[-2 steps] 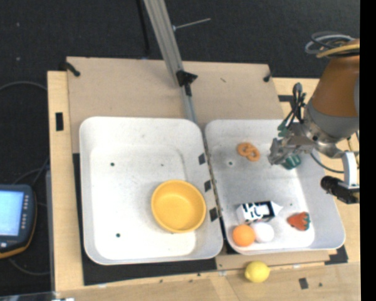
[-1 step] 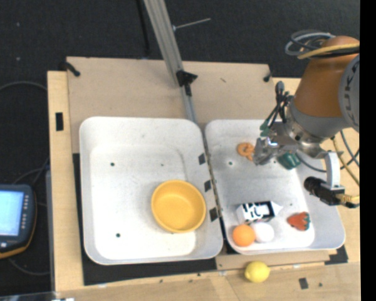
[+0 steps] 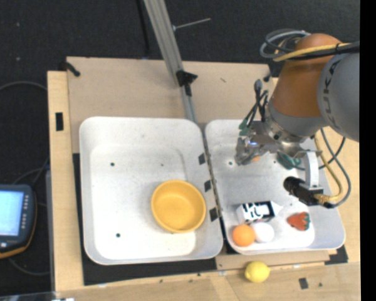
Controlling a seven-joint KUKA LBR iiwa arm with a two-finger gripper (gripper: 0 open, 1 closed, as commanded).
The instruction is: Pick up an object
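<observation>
A slanted overhead look at a desk (image 3: 131,86) carrying two shallow white bins side by side, described here from the near edge to the far edge, with places given relative to the right bin (image 3: 229,140). Nearest of all, a yellow lemon (image 3: 257,271) lies on the bare desk just outside the right bin's near rim. Just inside that rim, packed into the near corner, sit an orange ball (image 3: 242,235) touching a white ball (image 3: 263,232), a small black and white box (image 3: 257,211) just behind them, and a red strawberry-like item (image 3: 298,221) toward the arm's side of the corner. These clustered pieces are the likely candidates for picking up. Beside the right bin, the left bin (image 3: 113,143) holds a yellow bowl (image 3: 178,205), upright, near the shared wall. Farther back, the hand (image 3: 249,152) hangs over the far half of the right bin, above bare white floor, with nothing visible between its fingertips; whether it is open or closed cannot be told at this angle. The key relation: every object in the right bin lies nearward of the hand, toward the near rim, so the coming move probably calls for travel toward that corner before any descent. The box's long axis runs roughly along the near rim. Farthest, a grey metal pole (image 3: 166,39) slants away beyond both bins.
</observation>
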